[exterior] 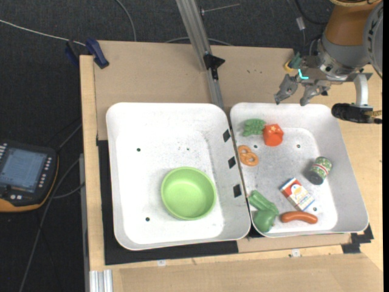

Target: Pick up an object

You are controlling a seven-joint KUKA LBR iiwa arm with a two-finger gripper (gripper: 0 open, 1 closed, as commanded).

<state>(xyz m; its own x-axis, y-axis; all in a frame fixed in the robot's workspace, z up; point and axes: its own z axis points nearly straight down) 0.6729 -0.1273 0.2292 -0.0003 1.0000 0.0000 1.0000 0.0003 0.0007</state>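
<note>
You are at the very start of the pick: the gripper (302, 92) hangs above the far edge of the right bin (340, 163), near its far right corner, with its two fingers spread apart and nothing between them, so every step of grasping and lifting is still left. All the candidates lie in that right bin. A red pepper (273, 134) and a leafy green piece (253, 126) sit together near the far edge, closest to the gripper; a pretzel (247, 156) lies by the left wall; a dark can (318, 170) rests toward the right wall; a small carton (297, 194) sits toward the near edge, with a sausage (298, 218) just beside it and a green pepper (262, 210) at the near left corner. The left bin (121, 163) carries only a green bowl (188, 192) toward its near edge. As a judgement, the bare middle of the right bin gives you the most room to descend, while the things by the walls and corner leave little space for a finger on the wall side. A slanted metal post (197, 41) rises over the far edge of the bench (146, 72), well apart from the arm.
</note>
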